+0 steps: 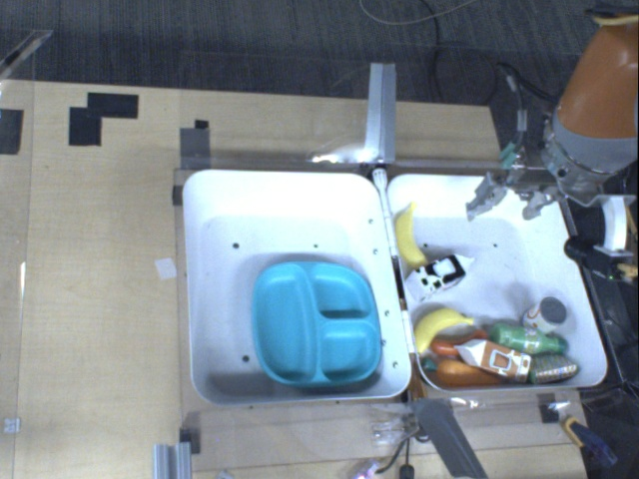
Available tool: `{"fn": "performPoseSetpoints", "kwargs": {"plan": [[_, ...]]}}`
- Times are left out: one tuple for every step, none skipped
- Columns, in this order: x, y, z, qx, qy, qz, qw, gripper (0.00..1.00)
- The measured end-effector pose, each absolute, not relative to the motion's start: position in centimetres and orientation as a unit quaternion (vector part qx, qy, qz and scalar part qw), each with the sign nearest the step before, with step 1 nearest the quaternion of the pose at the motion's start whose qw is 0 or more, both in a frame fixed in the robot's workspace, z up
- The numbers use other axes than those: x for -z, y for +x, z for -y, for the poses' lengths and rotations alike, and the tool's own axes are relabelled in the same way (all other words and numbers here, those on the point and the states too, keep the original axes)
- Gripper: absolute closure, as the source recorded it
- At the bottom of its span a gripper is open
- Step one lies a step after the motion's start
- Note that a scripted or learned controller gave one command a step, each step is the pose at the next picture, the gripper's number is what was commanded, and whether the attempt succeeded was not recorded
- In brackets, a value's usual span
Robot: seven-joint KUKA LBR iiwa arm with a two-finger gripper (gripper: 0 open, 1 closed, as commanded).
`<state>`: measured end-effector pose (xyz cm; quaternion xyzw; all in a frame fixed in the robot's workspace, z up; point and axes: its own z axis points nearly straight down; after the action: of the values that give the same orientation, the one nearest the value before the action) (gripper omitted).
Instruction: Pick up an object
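Nearest the camera, along the front wall of the right bin [599,352]: a carrot [454,373], a carton [496,358], a green bottle [529,339], a second, greyer bottle [552,370], all packed together and touching. Just behind them, a yellow banana [439,323] against the left front corner, and a small round can [545,313] a little apart to the right.

In the left bin [200,267]: a blue divided tray [317,320], lying flat toward the front, three compartments facing up.

Mid-depth in the right bin: a black-and-white patterned item [438,272], near the dividing wall. Behind it, a second banana [404,236], leaning along that wall.

Farther back, over the rear of the right bin: gripper [510,199], fingers spread and released, nothing between them. Well apart from every object in the bin; closest to the patterned item and the rear banana, touching neither. Above it, grey wrist and orange band of the arm [602,78], reaching in from the right edge, wrist angled down toward the bin.

Beyond the bins: upright metal post [381,108] at the rear junction, then dark floor with a thin cable [439,13].
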<state>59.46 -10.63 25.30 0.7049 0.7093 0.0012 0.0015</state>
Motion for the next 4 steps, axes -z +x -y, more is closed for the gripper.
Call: {"fn": "performPoseSetpoints", "kwargs": {"plan": [[-17.5,57.1,8.2,-0.001,0.687,-0.727,0.001,0.0],[-11.7,55.5,11.4,-0.014,0.695,-0.719,0.017,0.0],[-11.1,57.9,11.0,-0.0127,0.638,-0.77,0.021,0.0],[-11.1,61.5,9.9,-0.0102,0.581,-0.813,0.023,0.0]]}}
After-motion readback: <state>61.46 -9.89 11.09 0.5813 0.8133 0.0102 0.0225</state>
